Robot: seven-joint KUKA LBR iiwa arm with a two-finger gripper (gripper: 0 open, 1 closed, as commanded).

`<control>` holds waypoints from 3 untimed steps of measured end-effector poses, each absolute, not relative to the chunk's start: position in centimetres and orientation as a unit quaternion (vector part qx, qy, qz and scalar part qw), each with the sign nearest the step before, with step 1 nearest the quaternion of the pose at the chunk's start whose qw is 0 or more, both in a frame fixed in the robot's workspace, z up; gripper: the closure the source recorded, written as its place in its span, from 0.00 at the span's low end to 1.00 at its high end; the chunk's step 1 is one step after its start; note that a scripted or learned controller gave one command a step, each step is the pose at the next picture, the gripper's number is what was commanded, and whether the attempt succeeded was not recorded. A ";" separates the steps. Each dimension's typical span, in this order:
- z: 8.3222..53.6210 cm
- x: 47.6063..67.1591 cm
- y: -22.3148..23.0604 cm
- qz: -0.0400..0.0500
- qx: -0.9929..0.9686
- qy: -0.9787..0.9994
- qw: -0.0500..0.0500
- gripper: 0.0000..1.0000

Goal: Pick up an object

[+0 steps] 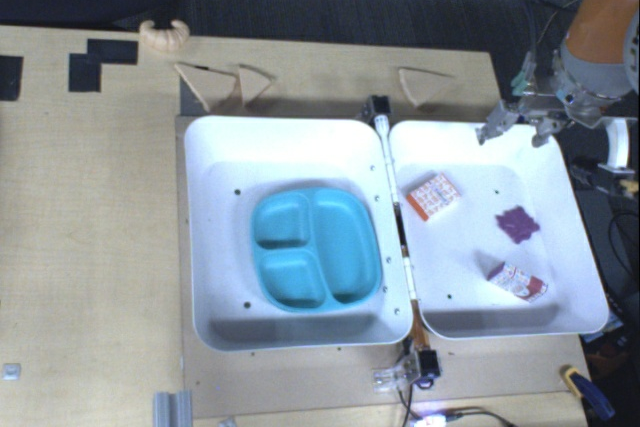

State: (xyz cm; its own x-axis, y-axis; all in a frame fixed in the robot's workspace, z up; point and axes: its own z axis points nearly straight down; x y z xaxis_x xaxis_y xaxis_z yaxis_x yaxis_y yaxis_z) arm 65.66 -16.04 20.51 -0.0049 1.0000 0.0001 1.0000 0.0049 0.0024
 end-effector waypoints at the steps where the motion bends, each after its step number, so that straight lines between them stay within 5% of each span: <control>1: 9.8 59.4 -13.6 0.003 0.706 0.708 0.005 0.00; 2: 8.7 51.7 -11.7 0.003 0.706 0.708 0.004 0.00; 3: 9.9 52.0 -11.8 0.004 0.706 0.708 0.006 1.00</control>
State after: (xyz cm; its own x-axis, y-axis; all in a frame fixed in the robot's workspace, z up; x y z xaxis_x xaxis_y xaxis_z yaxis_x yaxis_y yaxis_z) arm 51.96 -11.75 9.89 -0.0026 1.0000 -0.0025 0.9999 0.0026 0.0148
